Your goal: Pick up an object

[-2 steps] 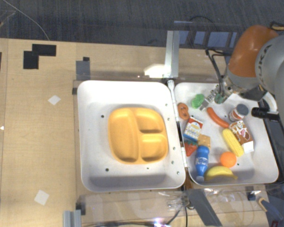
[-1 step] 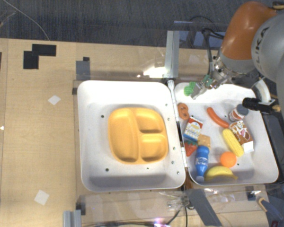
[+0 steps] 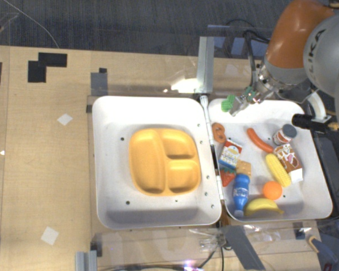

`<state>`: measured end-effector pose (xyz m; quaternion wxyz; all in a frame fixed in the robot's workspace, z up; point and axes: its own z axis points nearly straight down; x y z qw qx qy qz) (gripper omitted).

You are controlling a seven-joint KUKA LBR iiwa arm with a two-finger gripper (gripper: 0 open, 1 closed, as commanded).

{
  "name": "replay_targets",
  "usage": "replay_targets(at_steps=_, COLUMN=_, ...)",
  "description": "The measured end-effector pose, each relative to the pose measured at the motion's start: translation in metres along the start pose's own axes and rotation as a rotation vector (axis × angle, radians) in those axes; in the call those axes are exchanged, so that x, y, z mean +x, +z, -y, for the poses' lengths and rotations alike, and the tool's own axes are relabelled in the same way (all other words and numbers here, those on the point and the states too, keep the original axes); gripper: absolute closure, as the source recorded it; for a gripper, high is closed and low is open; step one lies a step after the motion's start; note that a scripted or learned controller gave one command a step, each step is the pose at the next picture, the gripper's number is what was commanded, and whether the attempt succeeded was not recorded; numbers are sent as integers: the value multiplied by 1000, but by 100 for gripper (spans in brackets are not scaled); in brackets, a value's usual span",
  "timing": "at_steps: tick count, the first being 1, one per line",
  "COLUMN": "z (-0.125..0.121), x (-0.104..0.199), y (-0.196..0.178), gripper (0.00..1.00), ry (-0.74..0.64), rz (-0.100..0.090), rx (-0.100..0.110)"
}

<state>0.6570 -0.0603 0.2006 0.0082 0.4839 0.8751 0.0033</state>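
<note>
My gripper [image 3: 241, 101] hangs over the back left corner of the right bin [image 3: 322, 202], tilted down to the left. A small green toy [image 3: 229, 102] sits at its tips, and the fingers look shut on it, above the bin's rim. Below it in the right bin lie a red sausage [image 3: 260, 140], a corn cob [image 3: 277, 170], an orange [image 3: 273, 191], a banana [image 3: 263, 208], a blue bottle [image 3: 240, 188], a small carton [image 3: 230, 154] and a brown pretzel [image 3: 218, 131].
The left bin [image 3: 110, 202] holds a yellow divided plate [image 3: 161, 161] at its middle. A small can [image 3: 284, 135] and a brown-and-white block [image 3: 291, 161] lie by the right bin's right wall. A metal post [image 3: 205, 61] stands behind the gap between the bins.
</note>
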Motion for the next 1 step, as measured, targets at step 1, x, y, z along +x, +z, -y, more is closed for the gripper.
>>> replay_targets(at_steps=1, z=31, x=32, y=-10, gripper=100, ry=405, rz=-6, rx=12)
